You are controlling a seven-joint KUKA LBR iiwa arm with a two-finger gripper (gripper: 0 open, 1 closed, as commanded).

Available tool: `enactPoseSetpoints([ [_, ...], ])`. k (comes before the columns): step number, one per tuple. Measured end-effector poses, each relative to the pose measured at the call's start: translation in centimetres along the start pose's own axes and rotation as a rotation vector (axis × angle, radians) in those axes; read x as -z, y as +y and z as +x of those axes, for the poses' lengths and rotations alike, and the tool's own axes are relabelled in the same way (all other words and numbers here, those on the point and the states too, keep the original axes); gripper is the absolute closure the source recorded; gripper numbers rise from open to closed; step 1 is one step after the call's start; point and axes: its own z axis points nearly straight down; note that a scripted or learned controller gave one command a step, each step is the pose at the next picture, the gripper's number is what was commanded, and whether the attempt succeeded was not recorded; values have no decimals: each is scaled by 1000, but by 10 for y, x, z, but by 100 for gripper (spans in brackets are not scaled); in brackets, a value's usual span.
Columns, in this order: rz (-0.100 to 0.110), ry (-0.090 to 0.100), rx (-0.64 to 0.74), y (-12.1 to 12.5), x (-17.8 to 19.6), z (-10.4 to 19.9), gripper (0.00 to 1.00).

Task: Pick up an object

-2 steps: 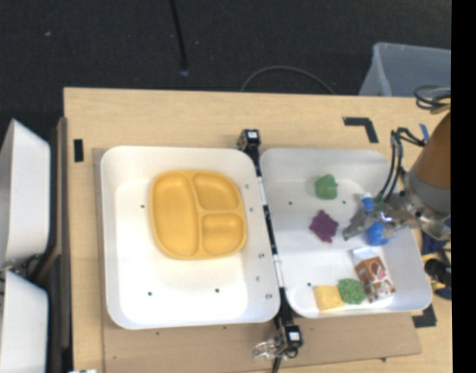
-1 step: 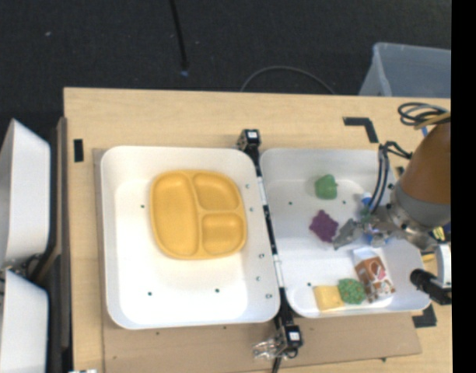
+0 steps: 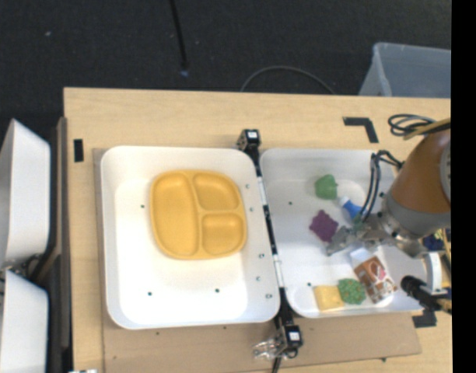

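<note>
Now jaws [image 3: 341, 243] hover beside purple object [image 3: 323, 225]

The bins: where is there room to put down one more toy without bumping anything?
The left bin has bare floor all around the yellow tray, widest along its near edge. In the right bin, the near-left patch between the purple toy and the yellow block is free. Its right half is crowded, with the gripper among the toys.

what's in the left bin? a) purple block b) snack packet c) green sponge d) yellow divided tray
d: the yellow divided tray lies in the left bin, while the small items, such as the purple block, sit in the right bin.
</note>
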Motion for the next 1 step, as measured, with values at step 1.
enactPoseSetpoints([
  [1, -5, -1, -4, 1, 13, -2, 100],
])
